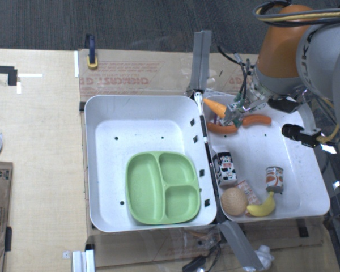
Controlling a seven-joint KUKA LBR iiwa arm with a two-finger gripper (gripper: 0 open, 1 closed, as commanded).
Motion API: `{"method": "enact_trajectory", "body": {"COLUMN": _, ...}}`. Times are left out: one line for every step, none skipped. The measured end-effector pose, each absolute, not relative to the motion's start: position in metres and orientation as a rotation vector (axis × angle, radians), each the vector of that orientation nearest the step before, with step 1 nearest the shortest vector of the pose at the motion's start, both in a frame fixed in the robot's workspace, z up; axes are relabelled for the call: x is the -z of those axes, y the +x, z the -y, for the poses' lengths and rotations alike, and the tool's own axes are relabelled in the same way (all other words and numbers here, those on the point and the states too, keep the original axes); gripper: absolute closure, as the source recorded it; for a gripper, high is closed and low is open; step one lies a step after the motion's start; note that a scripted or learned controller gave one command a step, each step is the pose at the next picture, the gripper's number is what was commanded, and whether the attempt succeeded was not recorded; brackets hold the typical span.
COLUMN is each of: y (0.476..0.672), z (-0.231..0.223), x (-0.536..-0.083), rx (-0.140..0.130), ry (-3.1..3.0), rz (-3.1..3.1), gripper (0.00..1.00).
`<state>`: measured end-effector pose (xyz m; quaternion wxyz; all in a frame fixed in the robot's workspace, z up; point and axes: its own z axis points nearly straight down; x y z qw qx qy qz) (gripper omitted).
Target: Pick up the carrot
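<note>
The carrot (215,106) is orange and lies in the far left corner of the right bin (306,169), close to the wall between the bins. My gripper (236,111) is down in that corner, right at the carrot's right end and above a reddish sausage (222,128). The gripper's tip hides where the carrot ends, and I cannot make out whether it touches the carrot. The arm's orange band (280,38) looms over the bin's far right side.
A second sausage (256,119) lies right of the gripper. Nearer the front are a small carton (224,169), a can (274,179), a banana (262,206) and a brown round item (233,200). The left bin (102,152) holds a green divided plate (163,187).
</note>
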<state>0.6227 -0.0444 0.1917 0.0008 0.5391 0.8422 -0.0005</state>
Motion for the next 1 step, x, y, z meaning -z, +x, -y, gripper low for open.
{"method": "enact_trajectory", "body": {"y": 0.6341, "z": -0.0004, "x": -0.2617, "rx": 0.001, "ry": 1.426, "rz": -2.797, "gripper": 1.0}}
